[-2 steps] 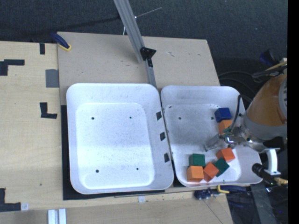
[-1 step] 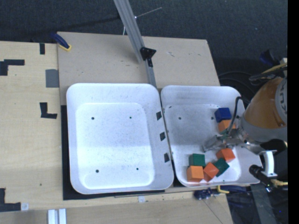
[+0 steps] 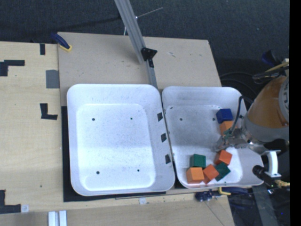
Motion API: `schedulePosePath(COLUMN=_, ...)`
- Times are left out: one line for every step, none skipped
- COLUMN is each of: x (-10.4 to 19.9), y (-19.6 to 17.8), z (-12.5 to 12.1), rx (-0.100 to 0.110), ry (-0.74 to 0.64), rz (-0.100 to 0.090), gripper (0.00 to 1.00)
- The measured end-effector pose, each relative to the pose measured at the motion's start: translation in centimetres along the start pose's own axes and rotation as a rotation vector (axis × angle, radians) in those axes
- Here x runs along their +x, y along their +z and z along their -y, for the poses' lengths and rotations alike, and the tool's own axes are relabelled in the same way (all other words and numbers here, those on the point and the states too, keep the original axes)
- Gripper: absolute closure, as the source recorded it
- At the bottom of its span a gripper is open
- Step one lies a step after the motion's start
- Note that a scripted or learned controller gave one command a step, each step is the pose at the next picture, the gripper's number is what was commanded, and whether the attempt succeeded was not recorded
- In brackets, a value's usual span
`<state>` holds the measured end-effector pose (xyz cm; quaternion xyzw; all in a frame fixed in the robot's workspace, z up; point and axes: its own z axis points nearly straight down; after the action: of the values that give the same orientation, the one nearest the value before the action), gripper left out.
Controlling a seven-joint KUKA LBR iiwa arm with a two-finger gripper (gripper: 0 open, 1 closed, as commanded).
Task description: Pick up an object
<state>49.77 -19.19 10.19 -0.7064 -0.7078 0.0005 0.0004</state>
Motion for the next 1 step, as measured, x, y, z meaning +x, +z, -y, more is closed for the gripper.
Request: schedulePosePath(x=-0.68, y=-4.45, z=-0.26, rx=-0.004, ry=0.001, rz=0.001, gripper=1.0)
